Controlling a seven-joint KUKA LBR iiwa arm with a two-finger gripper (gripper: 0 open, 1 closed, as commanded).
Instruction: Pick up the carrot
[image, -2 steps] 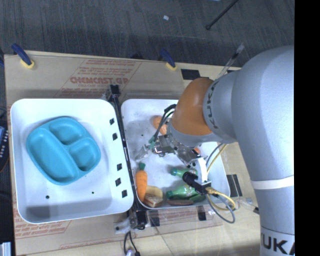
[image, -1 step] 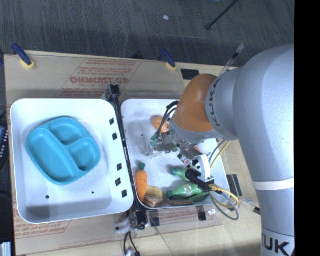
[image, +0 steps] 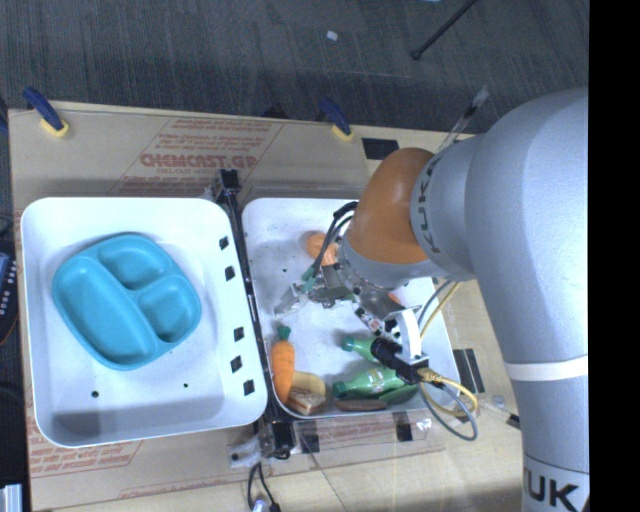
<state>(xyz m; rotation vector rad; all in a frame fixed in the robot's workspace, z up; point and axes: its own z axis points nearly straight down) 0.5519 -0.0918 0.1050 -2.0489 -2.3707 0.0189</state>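
The carrot (image: 283, 368) is orange with a small green top and lies lengthwise at the near left edge of the right bin (image: 262, 262). Its green end points away from the front wall. My gripper (image: 306, 290) hangs over the middle of that bin, up and slightly right of the carrot and apart from it. The wrist and orange band cover much of the bin's right half. Nothing shows in the gripper.
The left bin (image: 40, 400) holds a blue divided plate (image: 125, 297). In the right bin, a tan and brown item (image: 305, 392) touches the carrot's near end, green toys (image: 375, 383) lie along the front wall, and an orange item (image: 316, 243) sits at the back.
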